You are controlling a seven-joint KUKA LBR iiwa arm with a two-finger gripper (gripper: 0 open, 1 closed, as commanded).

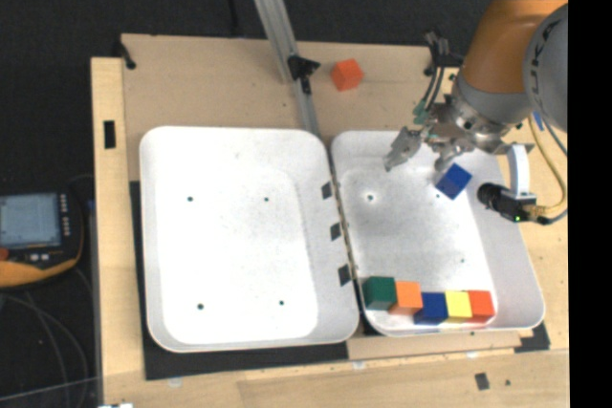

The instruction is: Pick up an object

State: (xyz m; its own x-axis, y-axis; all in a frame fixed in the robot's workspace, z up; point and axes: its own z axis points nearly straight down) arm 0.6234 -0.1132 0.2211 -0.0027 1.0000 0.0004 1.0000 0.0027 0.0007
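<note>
My gripper (pixel 419 161) hangs over the back of the right bin (pixel 411 225), its fingers spread open and nothing seen between them. One grey finger (pixel 399 151) points toward the bin's back left. A blue block (pixel 453 180) sits tilted just right of the other finger, outside the gap; I cannot tell whether they touch. Along the right bin's front edge runs a row of blocks: green (pixel 380 291), orange (pixel 408 295), blue (pixel 432 307), yellow (pixel 459 304) and red-orange (pixel 481 303).
An orange cube (pixel 347 75) lies on the bench behind the bins. A slanted metal post (pixel 273 10) rises near the bins' shared back corner. The left bin (pixel 234 234) lies beside the right one. A handheld device (pixel 33 225) rests off the bench at left.
</note>
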